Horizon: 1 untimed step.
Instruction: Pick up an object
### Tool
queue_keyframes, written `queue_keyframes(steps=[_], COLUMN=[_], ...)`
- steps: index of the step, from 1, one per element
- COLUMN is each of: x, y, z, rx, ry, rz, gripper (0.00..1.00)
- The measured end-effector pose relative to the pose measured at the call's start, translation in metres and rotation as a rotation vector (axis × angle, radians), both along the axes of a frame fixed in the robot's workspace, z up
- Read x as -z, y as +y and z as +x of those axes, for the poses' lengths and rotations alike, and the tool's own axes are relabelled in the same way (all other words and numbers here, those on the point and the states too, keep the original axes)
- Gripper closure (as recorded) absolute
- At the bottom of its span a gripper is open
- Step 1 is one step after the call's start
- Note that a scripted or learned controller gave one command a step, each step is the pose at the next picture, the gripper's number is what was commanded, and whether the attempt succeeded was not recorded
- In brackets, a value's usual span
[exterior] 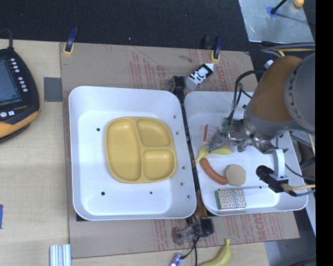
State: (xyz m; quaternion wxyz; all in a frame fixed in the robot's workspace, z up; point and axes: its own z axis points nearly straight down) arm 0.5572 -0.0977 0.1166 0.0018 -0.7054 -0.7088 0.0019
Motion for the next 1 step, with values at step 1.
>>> queue_keyframes(steps=[1], x=[-0.0091], y=[-0.0129], z=[-0.0546], rx=[-0.001], ry=[-0.001], rz=[0.000], gripper=[0.00])
